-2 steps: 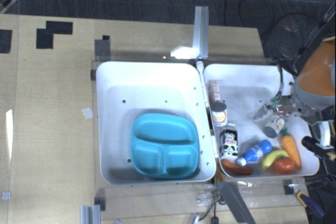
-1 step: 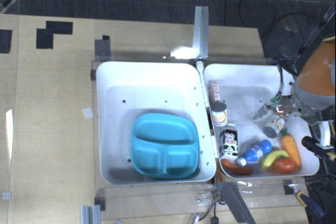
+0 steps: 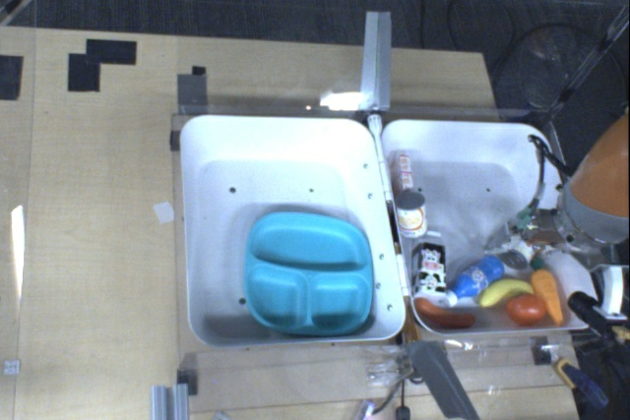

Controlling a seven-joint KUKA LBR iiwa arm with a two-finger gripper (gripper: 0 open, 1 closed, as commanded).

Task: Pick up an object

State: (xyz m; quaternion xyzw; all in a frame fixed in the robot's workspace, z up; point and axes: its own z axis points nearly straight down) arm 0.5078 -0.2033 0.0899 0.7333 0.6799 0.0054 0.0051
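Note:
The right bin (image 3: 463, 157) holds a heap of small items along its near edge. There is a yellow banana (image 3: 504, 291), a red tomato (image 3: 525, 310), an orange carrot (image 3: 547, 295), a blue object (image 3: 479, 275) and a small black-and-white carton (image 3: 428, 269). A dark red piece (image 3: 445, 314) lies at the front wall. A bottle with a dark cap (image 3: 409, 210) lies along the left wall. My gripper (image 3: 525, 238) hangs low at the bin's right side, just above and behind the banana and carrot. The arm (image 3: 598, 192) hides its far side.
The left bin (image 3: 212, 211) holds a blue divided tray (image 3: 309, 272). A metal post (image 3: 377, 59) stands behind the seam between the bins. Cables (image 3: 546, 157) run along the right bin's far right corner. The back half of the right bin is bare white floor.

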